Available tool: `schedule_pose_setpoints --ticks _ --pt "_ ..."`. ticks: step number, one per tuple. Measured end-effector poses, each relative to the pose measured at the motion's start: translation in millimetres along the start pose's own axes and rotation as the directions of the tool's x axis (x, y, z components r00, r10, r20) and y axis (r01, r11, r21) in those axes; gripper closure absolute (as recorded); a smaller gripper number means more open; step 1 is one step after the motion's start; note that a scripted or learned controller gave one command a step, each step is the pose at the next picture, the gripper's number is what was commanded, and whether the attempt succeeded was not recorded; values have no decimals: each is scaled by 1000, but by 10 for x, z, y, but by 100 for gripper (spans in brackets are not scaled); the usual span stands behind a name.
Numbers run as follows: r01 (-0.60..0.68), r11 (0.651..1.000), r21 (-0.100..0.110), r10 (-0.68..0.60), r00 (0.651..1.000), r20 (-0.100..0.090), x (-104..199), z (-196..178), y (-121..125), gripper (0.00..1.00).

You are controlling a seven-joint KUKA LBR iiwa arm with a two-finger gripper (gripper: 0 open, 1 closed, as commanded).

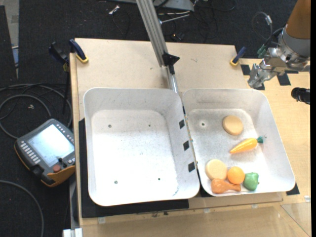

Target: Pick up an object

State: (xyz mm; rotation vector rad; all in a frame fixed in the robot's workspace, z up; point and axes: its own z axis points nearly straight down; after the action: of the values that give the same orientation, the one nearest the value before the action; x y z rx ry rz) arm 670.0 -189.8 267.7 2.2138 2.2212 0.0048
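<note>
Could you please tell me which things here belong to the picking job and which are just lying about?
For the job: gripper, round biscuit, carrot, orange, green pepper.
Lying about: handheld controller, clamps.

Orange band, grey wrist, metallic claw (256,78).

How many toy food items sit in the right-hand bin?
5: tan round at back, carrot mid-right, and a front cluster of pale disc, orange ball, green piece. Beneath them lies an orange-brown piece, possibly a sixth.
</note>
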Motion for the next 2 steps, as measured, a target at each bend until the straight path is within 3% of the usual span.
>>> schedule_pose_setpoints --ticks 2 --pt "4 1000 6 -4 1000 -4 1052 -88 -297 100"
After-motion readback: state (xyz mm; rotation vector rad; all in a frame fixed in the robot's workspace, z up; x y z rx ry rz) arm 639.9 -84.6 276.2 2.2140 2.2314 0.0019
